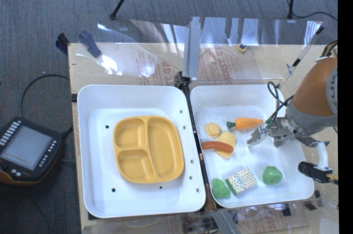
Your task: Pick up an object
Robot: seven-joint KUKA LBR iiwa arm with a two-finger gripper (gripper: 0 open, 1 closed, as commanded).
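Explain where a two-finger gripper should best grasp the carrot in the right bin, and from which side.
Grip the carrot across its thick orange middle, coming from above. It lies flat, long axis left-right, green top toward the yellow piece, so the fingers should probably close across its narrow width. The gripper sits just below its tip.

1. The arm (pixel 322 96) at the right of the frame is big and round, orange on top and grey below.
2. A black cable (pixel 274 90) loops beside it.
3. The gripper (pixel 257 138) is small, grey metal.

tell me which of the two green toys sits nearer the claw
The round green apple toy, right of the patterned box; the leafy green toy lies farther from the claw.
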